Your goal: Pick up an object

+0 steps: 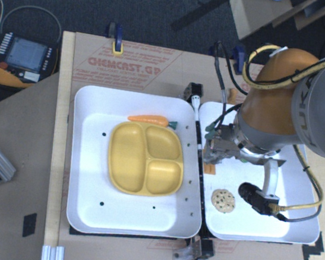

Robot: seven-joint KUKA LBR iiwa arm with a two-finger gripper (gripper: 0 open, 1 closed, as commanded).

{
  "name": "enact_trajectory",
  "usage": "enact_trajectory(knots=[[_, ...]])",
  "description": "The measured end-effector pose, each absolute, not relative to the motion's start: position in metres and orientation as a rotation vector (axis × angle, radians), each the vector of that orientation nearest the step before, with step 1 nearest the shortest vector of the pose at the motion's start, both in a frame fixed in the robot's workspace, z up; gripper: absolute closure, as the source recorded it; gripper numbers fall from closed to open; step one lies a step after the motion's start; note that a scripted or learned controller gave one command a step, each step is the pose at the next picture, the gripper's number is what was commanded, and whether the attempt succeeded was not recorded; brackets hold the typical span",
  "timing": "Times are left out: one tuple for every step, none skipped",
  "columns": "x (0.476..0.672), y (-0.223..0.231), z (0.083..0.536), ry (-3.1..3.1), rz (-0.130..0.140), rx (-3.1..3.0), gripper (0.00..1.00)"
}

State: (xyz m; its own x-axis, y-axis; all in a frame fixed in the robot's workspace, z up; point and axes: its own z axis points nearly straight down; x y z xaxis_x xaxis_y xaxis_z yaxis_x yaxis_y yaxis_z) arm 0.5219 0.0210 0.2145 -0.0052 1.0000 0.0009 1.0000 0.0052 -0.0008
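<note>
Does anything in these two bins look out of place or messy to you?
Nothing looks spilled or broken. The yellow divided plate sits slightly askew in the left bin, with a toy carrot lying just beyond its far rim rather than in a compartment. A cookie lies alone in the right bin.

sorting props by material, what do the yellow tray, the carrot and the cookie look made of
Yellow tray: looks like moulded plastic, smooth with a soft sheen and rounded compartment walls. Carrot: probably plastic toy food, uniform orange with a green tip. Cookie: pale with dark specks, matte; too small to tell if plastic or foam.
</note>
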Motion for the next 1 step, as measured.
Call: enact_trajectory(knots=[[0.5173,0.0785,0.2118,-2.228,-0.001,-2.211,1.0]])
